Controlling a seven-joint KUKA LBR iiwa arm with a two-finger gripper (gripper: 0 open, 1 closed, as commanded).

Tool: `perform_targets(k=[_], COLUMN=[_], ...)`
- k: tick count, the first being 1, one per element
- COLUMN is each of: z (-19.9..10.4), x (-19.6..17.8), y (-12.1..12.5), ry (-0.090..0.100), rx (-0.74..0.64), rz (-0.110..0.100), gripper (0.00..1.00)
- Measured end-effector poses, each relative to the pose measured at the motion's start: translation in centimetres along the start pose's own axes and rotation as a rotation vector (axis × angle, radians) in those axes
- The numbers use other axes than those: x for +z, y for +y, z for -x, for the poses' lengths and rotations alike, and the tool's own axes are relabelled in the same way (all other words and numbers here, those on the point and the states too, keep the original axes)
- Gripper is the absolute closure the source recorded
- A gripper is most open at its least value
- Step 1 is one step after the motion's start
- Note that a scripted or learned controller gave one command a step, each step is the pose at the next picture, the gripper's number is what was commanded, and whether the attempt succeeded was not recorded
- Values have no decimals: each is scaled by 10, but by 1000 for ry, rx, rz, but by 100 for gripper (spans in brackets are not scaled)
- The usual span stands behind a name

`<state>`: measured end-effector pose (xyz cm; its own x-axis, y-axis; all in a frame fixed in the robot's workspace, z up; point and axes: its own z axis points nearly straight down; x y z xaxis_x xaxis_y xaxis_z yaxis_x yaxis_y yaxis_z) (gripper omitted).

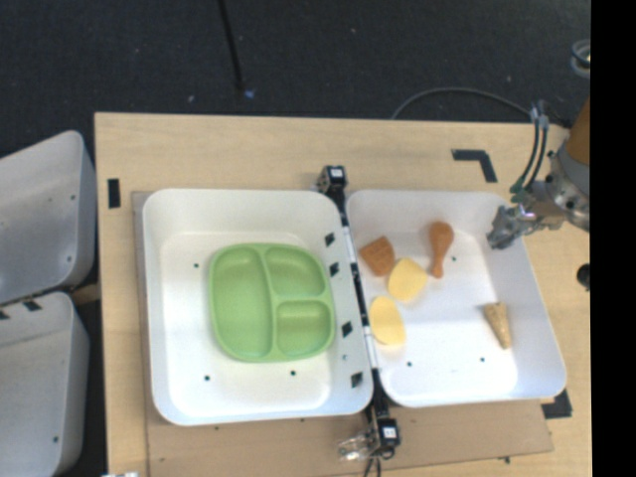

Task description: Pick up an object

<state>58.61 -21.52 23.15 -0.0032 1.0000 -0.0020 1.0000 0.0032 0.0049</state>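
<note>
Here our gripper [504, 229], its opening hard to tell, hangs at the right bin's [467, 386] upper right rim, the drumstick [438, 246] just left, long axis running toward us

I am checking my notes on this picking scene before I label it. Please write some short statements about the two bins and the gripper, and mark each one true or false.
1. The green divided plate lies in the left bin. True.
2. The drumstick-shaped piece lies on the green plate. False: it lies in the right bin, near its far side.
3. The gripper sits at the right bin's far right corner. True.
4. The gripper holds the cone-shaped piece. False: that piece lies on the bin floor, apart from the gripper.
5. Two pale yellow pieces lie in the right bin. True.
</note>
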Motion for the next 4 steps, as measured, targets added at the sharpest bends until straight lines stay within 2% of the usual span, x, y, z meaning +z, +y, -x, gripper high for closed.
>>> perform_targets(k=[1,2,3,4], z=[1,-50,-100,-163], x=[-14,-8,1,-2], y=[1,19,25,35], ry=[0,2,2,3], rx=[-1,-3,-3,-5], rz=[-1,-3,-5,-2], gripper=[100,100,100,100])
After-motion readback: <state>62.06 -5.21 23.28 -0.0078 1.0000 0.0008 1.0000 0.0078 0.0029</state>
